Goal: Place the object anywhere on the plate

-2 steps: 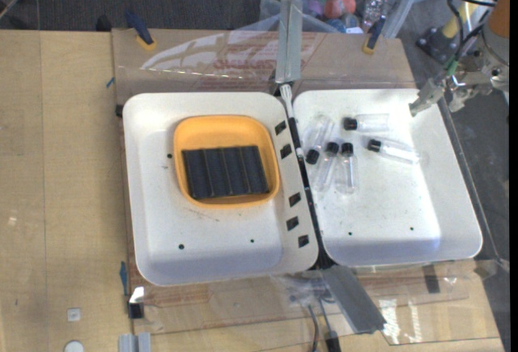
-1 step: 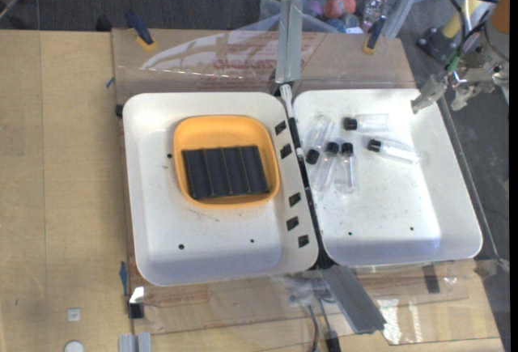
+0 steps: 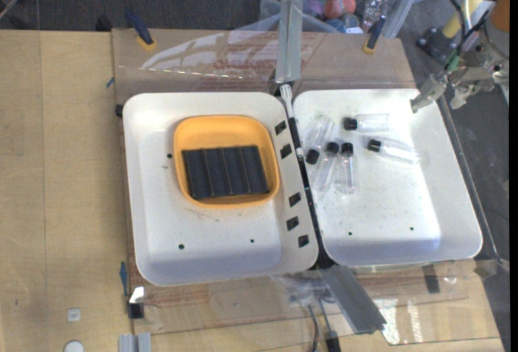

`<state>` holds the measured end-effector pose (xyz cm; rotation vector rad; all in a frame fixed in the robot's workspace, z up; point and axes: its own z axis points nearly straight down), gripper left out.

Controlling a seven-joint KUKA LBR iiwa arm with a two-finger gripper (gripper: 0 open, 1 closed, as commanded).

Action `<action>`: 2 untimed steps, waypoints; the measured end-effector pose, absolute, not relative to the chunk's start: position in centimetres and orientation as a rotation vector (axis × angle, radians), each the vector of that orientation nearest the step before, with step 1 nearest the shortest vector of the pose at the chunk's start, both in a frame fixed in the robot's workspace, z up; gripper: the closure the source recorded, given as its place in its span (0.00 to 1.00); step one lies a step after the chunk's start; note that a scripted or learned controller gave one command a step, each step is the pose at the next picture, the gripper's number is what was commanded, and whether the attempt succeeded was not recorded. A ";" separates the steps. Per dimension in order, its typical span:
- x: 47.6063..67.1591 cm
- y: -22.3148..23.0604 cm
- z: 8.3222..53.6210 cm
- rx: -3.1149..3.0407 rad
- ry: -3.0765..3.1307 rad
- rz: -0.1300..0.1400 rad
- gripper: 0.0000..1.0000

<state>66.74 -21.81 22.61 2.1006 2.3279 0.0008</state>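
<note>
Clear plastic vials lie in the right bin, well apart from the orange plate in the left bin.

The rounded orange plastic plate [image 3: 226, 132] sits in the shallow white left bin [image 3: 154, 237] and carries a ribbed black rectangular block [image 3: 224, 172]. Several clear plastic vials with black caps [image 3: 344, 156] lie scattered in the upper part of the shallow white right bin [image 3: 405, 221]. The grey pincer [image 3: 427, 96] hangs over that bin's upper right corner, apart from the vials; whether it is wide or narrow cannot be told.
</note>
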 end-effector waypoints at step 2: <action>66.7 -21.1 22.3 2.101 2.334 -0.002 0.00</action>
